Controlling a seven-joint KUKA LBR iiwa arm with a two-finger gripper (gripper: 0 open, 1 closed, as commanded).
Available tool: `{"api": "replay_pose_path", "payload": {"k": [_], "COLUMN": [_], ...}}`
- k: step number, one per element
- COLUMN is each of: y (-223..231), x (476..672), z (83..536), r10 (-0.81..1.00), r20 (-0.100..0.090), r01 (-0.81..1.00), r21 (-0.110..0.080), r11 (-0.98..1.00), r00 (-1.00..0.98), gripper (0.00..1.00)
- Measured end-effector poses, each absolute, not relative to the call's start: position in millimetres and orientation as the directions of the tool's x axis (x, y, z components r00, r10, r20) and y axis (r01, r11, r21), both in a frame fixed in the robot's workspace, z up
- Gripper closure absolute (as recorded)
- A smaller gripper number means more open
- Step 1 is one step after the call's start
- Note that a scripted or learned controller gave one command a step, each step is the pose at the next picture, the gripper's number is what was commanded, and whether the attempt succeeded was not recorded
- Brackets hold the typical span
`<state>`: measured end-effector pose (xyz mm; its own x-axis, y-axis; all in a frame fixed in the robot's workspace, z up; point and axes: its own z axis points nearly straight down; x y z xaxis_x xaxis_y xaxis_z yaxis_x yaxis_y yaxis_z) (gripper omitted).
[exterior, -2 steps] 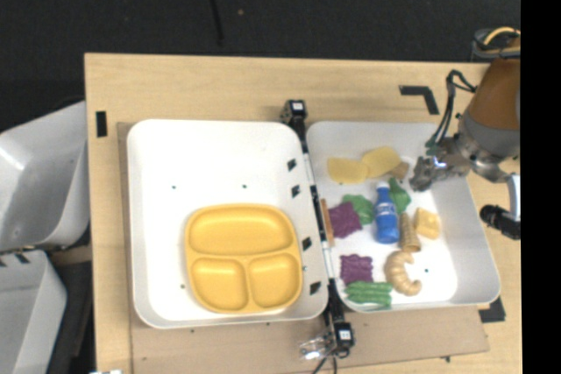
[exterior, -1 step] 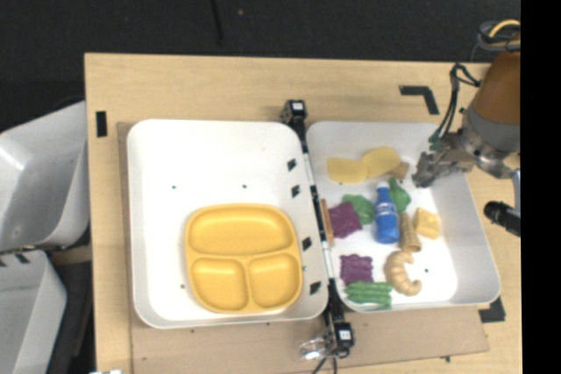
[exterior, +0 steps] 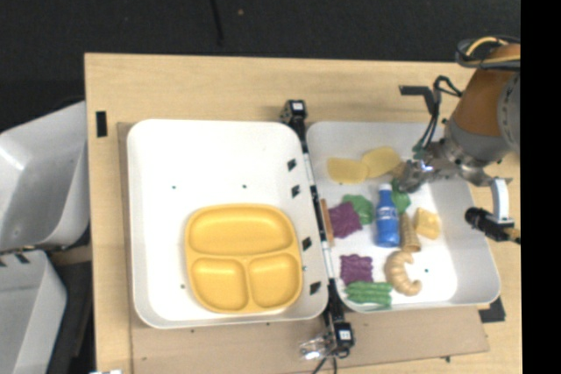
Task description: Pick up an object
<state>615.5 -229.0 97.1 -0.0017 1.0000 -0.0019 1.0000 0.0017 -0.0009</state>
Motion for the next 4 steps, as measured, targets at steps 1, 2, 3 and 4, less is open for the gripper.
{"api": "replay_pose_path", "payload": {"k": [1, 2, 3, 4], "y": [-131, -137, -139, -38], "x": [577.7, 577.8, 578.4, 551.6], "z": [140, 147, 157, 202], "r10": [1.000, 1.000, 1.000, 1.000], "r20": [0.003, -0.001, -0.001, 0.004], "r01": [1.000, 1.000, 1.000, 1.000], "r21": [0.001, -0.001, 0.000, 0.001], "r11": [0.008, -0.002, -0.005, 0.010], "r00": [-0.008, 0.002, 0.005, -0.010], "gripper": [1.00, 1.00, 1.00, 1.00]}}
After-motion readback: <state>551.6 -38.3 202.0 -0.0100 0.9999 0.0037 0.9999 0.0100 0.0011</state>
